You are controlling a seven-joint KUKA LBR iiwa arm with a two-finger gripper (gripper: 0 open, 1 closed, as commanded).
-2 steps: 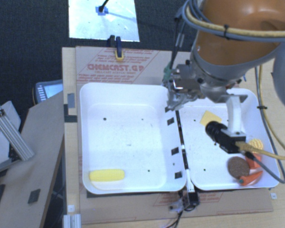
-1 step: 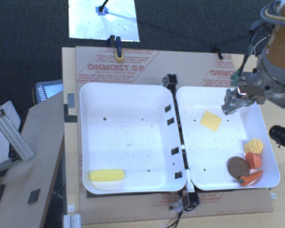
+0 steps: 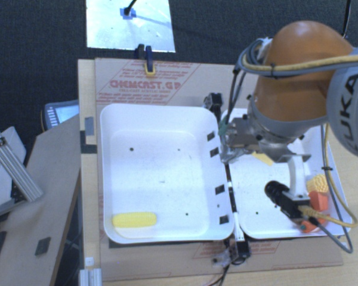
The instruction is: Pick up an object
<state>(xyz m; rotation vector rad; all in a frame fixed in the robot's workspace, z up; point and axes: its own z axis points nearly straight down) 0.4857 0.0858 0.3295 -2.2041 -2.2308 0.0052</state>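
Observation:
My gripper [image 3: 231, 148] hangs under the orange wrist, over the left edge of the right bin [image 3: 250, 219], close to the divide between the two bins. A small yellow piece [image 3: 263, 158] lies in the right bin just right of the gripper, partly hidden by the wrist. In the left bin [image 3: 161, 159], a yellow oblong object [image 3: 134, 220] rests near the front left corner, far from the gripper. At the right bin's right side sit a yellow ridged object [image 3: 318, 185], an orange block [image 3: 318, 201] and a small orange piece [image 3: 308, 224].
The arm's bulk covers the back half of the right bin. Black clips [image 3: 217, 152] line the seam between the bins. A brown cardboard sheet [image 3: 146, 82] lies under the bins, with a yellow clamp [image 3: 149, 69] at its back edge.

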